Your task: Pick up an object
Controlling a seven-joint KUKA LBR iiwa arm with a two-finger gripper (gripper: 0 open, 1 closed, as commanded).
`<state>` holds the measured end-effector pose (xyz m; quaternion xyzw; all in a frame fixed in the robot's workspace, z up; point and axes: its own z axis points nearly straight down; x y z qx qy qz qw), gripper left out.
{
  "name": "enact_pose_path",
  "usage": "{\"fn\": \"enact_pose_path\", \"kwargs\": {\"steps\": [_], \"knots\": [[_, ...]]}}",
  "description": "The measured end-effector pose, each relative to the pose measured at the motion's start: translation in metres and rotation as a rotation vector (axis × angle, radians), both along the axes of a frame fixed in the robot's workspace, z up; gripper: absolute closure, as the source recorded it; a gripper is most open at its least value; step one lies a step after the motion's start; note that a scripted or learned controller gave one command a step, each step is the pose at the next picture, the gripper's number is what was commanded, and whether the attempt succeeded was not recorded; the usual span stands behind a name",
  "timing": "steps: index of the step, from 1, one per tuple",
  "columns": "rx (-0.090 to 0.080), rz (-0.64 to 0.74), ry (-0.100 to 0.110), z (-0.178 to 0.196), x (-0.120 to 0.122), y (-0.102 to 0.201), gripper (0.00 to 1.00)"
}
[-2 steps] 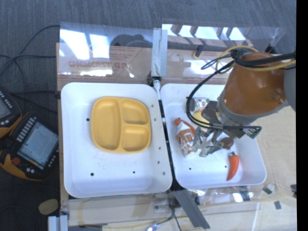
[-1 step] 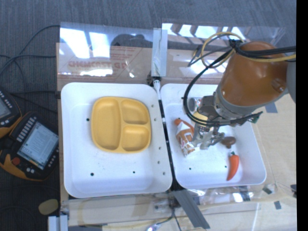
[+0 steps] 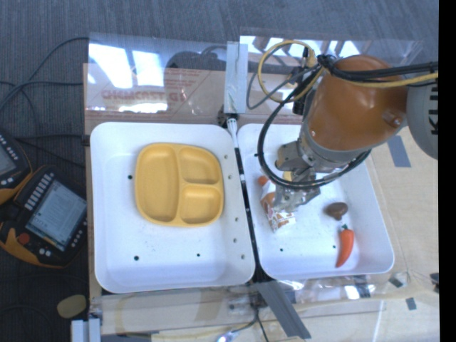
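The arm (image 3: 356, 105), grey with an orange band, reaches over the right bin (image 3: 370, 262) on the counter, its pincer (image 3: 293, 191) lowered toward the bin's left half. Whether the pincer is spread or pressed together cannot be told from this angle; the wrist hides much of it. A crinkled packet (image 3: 279, 216), white with orange markings, lies directly under and just in front of the pincer, seemingly touching it, though no grip can be made out. To the packet's right in the same bin sits a small brown lump (image 3: 336, 209), and just in front of that lump lies an orange carrot (image 3: 345, 246), near the bin's front right corner. The left bin (image 3: 121, 262), beside the right bin, holds a yellow divided plate (image 3: 179, 184), three compartments showing, lying flat near the bin's middle.
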<state>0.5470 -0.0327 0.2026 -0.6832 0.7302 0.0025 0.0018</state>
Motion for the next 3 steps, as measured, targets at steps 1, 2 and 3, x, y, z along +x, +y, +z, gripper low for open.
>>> {"fn": "enact_pose_path", "kwargs": {"steps": [1, 2, 3], "knots": [[0.001, 0.414, 0.000, 0.011, -0.049, 0.072, 1.00], [0.001, 0.695, -0.003, 0.034, -0.063, 0.080, 1.00], [0.003, 1.339, -0.006, 0.047, -0.063, 0.055, 1.00]]}}
